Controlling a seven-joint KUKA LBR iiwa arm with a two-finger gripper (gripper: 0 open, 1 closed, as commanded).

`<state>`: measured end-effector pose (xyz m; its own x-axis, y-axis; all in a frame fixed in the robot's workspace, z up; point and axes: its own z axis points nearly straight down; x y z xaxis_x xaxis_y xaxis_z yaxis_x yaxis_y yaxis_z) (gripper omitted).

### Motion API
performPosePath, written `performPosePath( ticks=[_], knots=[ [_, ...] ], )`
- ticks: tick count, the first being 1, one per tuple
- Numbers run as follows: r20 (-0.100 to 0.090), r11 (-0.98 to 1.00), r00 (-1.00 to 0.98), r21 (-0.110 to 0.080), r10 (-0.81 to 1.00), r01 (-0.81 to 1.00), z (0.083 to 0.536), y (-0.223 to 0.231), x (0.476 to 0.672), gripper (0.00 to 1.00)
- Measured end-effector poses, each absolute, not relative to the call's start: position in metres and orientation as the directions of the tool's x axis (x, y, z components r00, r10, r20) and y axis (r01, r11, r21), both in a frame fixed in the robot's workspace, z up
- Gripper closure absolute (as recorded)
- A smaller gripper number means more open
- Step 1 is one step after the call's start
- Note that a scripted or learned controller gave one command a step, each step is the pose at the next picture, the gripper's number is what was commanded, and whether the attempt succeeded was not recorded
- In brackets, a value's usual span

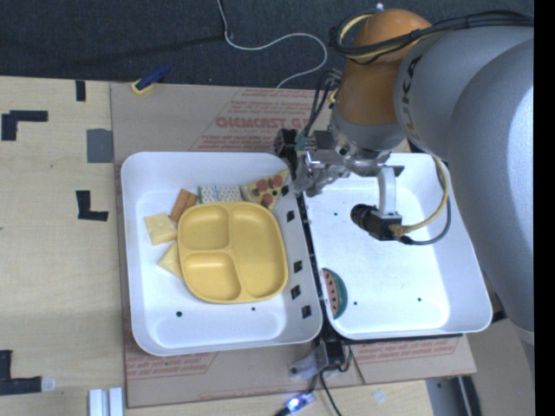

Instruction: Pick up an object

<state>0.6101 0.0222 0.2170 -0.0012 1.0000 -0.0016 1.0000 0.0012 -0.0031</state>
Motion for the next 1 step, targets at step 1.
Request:
performPosePath(
  ticks=[1],
  knots=[
    [0.0, 0.002, -0.002, -0.002, 1.0, 1.0, 0.2272, 0.0209, 0.6097, 1.0]
  ],
)
